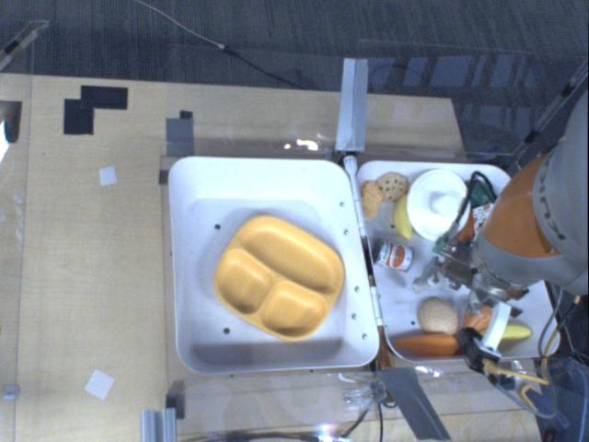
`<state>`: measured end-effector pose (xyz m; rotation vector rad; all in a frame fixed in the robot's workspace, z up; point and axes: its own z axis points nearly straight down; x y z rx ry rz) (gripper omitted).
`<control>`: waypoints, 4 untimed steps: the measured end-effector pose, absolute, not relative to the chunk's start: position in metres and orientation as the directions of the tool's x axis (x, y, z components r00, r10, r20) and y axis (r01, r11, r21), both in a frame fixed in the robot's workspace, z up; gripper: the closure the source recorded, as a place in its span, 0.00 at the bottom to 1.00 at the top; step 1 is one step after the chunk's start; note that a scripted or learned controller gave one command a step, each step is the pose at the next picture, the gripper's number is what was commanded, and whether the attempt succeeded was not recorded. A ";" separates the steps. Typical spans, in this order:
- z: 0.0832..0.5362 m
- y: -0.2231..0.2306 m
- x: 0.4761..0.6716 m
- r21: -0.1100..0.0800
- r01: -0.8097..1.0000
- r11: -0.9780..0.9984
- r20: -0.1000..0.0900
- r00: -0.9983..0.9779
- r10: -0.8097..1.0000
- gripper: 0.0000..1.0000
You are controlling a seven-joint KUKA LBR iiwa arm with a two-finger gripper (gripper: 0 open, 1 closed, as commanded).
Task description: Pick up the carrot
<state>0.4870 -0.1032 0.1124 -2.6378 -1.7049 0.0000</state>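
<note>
Sectioned plate (pixel 276 274) in the left bin (pixel 189 247); carrot (pixel 425 344) just before the roll (pixel 438 316) in the right bin (pixel 405 295)

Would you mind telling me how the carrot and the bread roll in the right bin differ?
The carrot is orange and long, lying along the near wall; the bread roll is tan and rounded, sitting just behind it. Both rest in the right bin.

Pale wooden bench (pixel 83 274), dark carpet (pixel 414 7)

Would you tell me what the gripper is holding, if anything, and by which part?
It cannot be told; the gripper sits low in the right bin, apart from the carrot.
</note>
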 end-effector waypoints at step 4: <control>0.183 0.063 0.538 -0.001 0.811 -0.586 0.001 0.586 0.811 1.00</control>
